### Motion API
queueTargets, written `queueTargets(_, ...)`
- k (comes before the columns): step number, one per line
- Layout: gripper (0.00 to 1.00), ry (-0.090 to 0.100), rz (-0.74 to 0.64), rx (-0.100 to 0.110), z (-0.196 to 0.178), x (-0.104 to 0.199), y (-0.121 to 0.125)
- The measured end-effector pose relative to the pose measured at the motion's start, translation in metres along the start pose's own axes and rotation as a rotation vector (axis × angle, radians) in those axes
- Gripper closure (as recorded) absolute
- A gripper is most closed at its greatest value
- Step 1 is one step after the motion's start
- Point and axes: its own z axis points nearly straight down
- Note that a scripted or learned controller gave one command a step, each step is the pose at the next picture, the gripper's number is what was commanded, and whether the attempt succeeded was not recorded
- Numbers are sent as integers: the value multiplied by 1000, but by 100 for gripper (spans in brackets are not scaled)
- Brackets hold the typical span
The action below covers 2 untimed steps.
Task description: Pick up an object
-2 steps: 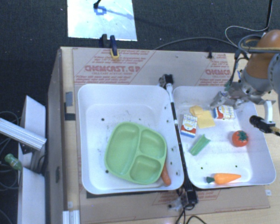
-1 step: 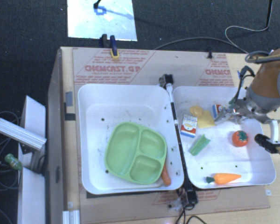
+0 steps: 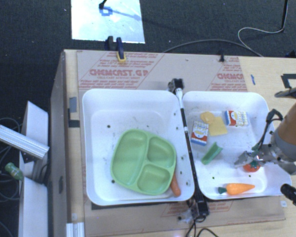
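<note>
camera view, everything below is read from it.
Arm: you see it coming in from the right edge, grey body with the orange band, wrist low over the right bin (image 3: 260, 100).
Gripper (image 3: 250, 160): sits in the right bin's right half, fingers pointing left and down at the floor of the bin.
Jaw state: you can't call it from here; the finger ends blur into the red thing under them, so open or closed is not readable.
Red object (image 3: 252, 167): small, round, red with a bit of green on top, probably a toy tomato. It lies on the bin floor right at the gripper tip, touching or just under it. Not visibly between the fingers, so don't count it as held.
Carrot (image 3: 237, 187): orange, green end to the left, lying flat near the right bin's front wall, just below the red object.
Green wedge (image 3: 212, 153): lies tilted, mid bin, left of the gripper.
Yellow piece (image 3: 214, 123): upper middle of the right bin.
Small carton (image 3: 200, 133): white, red and blue, just left of the yellow piece.
Second box (image 3: 236, 118): red and white, near the back wall.
Left bin (image 3: 96, 127): holds a green divided plate (image 3: 143, 161); an orange stick-shaped item (image 3: 175, 186) lies at the plate's front right edge.
</note>
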Motion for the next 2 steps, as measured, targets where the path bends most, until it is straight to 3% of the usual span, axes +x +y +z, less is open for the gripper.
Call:
queueTargets(1,100,-1,-1,-6,-11,0,2)
queueTargets(2,100,0,-5,-4,-84,72,12)
